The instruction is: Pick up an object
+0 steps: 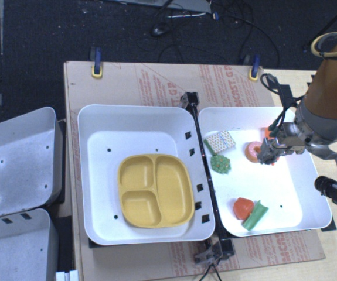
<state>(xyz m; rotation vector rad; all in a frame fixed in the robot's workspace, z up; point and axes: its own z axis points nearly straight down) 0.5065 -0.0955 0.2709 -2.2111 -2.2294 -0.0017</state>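
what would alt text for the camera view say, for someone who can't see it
A grey robot arm reaches from the right, its pincer low over a pink object in the right white bin, which also holds a patterned packet, a green leafy item, a red piece and a green stick. The left bin holds a yellow divided tray.

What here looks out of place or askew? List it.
Nothing looks spilled or damaged. The yellow divided tray sits slightly rotated in the left bin. The green stick leans against the red piece in the right bin.
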